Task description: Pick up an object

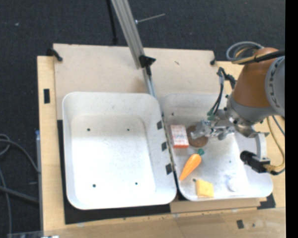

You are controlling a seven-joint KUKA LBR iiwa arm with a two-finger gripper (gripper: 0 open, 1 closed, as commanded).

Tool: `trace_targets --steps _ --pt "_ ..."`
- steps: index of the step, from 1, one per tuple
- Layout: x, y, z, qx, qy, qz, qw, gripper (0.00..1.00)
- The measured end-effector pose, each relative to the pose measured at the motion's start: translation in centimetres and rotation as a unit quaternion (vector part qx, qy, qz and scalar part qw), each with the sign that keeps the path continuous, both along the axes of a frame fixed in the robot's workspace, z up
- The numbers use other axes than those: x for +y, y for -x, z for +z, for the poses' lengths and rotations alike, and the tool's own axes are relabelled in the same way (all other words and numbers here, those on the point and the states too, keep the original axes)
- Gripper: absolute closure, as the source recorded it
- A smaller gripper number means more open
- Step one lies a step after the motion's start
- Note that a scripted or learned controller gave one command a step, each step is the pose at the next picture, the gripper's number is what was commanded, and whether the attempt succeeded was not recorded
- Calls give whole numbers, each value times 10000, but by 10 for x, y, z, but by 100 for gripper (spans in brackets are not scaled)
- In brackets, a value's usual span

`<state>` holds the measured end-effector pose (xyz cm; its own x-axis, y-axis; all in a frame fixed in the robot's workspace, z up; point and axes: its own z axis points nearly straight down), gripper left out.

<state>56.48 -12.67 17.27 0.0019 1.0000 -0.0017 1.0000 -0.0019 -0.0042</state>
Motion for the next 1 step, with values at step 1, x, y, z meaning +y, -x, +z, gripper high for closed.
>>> trace_targets --steps 1 --pt "8 2 -58 0 -4 -9 10000 0"
